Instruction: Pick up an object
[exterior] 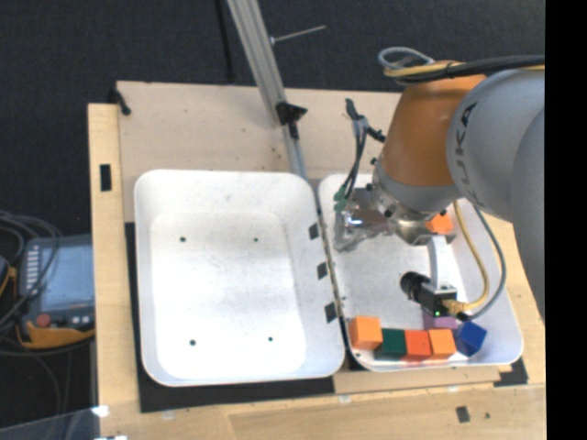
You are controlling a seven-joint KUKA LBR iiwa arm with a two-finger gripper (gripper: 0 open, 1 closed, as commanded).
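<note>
**Gripper position over the right bin, blocks along the near wall**

The gripper (353, 225) sits low over the far-left part of the right bin (500, 351), close beside the rim where the two bins meet. Its metal end is seen from above and partly covered by the wrist; whether it is apart or together cannot be told, and nothing is visible within it.

Directly left of the gripper lies the dividing rim, then the left bin (229, 273), whose floor offers wide open room. Toward the camera from the gripper, a bare stretch of white floor runs down to the near wall of the right bin.

The blocks lie at that near wall, well apart from the gripper, in a touching row: an orange block (367, 331), a green block (393, 343), a second orange block (418, 344), a third orange block (442, 341) and a blue block (470, 336). A purple block (437, 320) sits just behind the row. Another orange piece (442, 224) shows to the gripper's right, partly under the arm (486, 136).
</note>
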